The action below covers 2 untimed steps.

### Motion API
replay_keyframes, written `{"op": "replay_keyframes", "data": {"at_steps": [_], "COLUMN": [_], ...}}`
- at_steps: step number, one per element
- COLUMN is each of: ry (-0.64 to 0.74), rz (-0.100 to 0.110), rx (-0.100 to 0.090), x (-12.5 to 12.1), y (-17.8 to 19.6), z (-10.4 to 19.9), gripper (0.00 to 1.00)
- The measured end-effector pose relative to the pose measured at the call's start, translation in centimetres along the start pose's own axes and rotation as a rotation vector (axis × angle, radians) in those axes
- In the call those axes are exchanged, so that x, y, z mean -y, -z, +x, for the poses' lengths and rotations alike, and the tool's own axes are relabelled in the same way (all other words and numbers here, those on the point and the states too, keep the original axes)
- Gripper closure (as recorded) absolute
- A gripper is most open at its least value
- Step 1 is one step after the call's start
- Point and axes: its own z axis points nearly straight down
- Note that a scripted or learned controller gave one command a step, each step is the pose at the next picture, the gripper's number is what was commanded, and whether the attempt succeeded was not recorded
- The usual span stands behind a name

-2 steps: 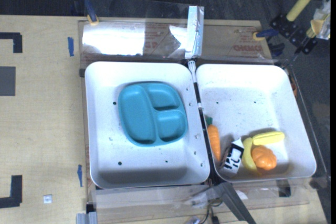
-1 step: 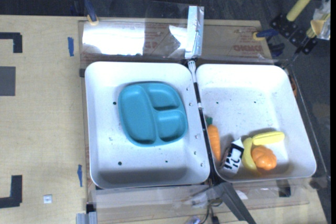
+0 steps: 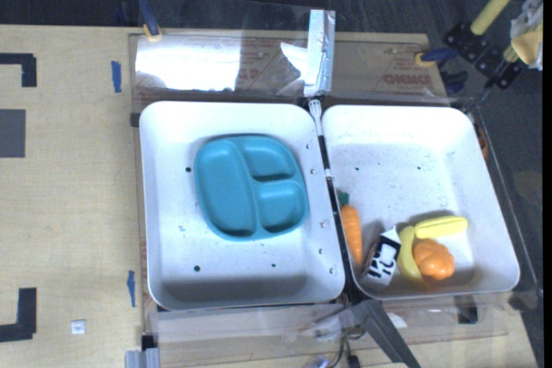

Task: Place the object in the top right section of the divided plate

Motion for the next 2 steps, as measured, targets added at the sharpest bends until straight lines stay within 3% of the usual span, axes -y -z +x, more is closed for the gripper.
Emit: {"op": "replay_keyframes", "data": {"at_steps": [1,2], "ry": [0.065,0.176], "rz": [-0.003,0.001], "rx": [-0.005,0.001], "x": [-0.7,-0.8], "y": [-4.1,0.2], "z": [4.1,4.4], "gripper": [1.0,1.0]}}
